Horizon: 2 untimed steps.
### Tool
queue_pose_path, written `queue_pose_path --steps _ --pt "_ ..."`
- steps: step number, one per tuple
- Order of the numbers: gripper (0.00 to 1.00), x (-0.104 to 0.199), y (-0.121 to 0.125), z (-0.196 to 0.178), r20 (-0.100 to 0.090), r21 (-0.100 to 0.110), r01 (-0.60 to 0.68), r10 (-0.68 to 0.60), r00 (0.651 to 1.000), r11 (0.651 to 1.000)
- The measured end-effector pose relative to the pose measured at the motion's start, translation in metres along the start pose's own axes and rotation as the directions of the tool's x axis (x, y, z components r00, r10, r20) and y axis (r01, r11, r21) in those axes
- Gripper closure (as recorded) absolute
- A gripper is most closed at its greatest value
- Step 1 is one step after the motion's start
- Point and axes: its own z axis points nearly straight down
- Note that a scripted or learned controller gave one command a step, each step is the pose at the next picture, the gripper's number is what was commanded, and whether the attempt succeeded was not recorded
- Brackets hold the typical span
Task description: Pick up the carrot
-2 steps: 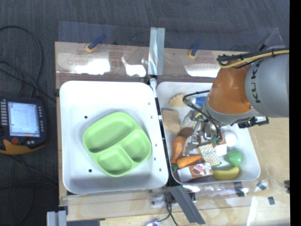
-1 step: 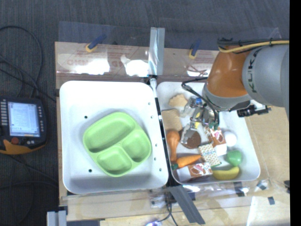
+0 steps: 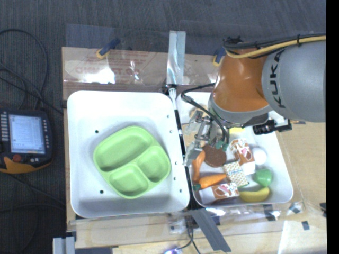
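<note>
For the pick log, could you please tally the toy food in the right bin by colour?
Orange: 2, carrot and a curved orange piece
Brown: 1, round piece
Yellow: 1, banana
Green: 1, round piece
White: 1, egg
Printed packets: 3, roughly, as they overlap
Total: about 9

arm (image 3: 286, 73) cut off at right edge, right bin (image 3: 283, 187) rear hidden beneath it
</note>
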Motion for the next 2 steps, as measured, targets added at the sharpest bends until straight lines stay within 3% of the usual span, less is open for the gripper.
queue_pose_path --steps 1,2 --pt "0.0 0.034 -0.091 0.003 -0.006 0.009 -0.372 0.372 0.928 0.928" --pt "0.0 0.031 -0.119 0.095 0.008 -0.001 -0.18 0.18 0.984 0.984"
